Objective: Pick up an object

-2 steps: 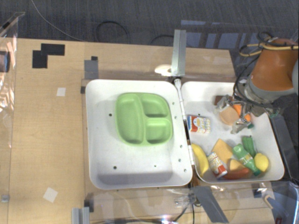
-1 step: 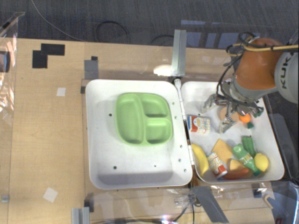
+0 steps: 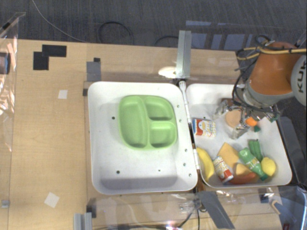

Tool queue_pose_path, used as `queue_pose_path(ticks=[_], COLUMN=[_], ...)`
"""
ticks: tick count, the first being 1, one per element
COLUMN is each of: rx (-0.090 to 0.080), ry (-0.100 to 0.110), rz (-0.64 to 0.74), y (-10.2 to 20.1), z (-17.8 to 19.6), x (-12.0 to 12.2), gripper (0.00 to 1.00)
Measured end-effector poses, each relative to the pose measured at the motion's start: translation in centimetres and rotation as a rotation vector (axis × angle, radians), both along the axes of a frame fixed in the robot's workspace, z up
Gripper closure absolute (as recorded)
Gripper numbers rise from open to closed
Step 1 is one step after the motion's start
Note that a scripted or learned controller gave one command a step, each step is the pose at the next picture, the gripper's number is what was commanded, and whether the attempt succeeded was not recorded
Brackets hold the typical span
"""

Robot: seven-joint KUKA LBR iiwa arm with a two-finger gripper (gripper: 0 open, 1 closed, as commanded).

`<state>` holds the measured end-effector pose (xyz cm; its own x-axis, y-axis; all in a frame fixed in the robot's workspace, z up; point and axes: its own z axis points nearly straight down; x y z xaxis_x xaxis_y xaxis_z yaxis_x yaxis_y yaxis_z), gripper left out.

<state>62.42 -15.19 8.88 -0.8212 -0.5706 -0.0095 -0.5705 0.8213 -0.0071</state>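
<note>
Claw (image 3: 238,122) over right bin (image 3: 283,150); beneath it round tan object (image 3: 233,118).

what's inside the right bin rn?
Right bin holds a banana, small carton, can, orange wedge, green bottle, lemon and a tan round piece under the pincer. The arm covers the bin's far right corner.
</note>
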Motion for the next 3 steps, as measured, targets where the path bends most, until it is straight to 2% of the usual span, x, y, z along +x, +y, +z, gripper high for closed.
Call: queue_pose_path(ticks=[1, 2, 3], rx=[0.0, 0.0, 0.0], ry=[-0.015, -0.014, -0.026], rz=[0.001, 0.001, 0.002], y=[0.1, 0.2, 0.2], z=[1.6, 1.5, 2.9], x=[0.5, 0.5, 0.8], gripper=[1.0, 0.0, 1.0])
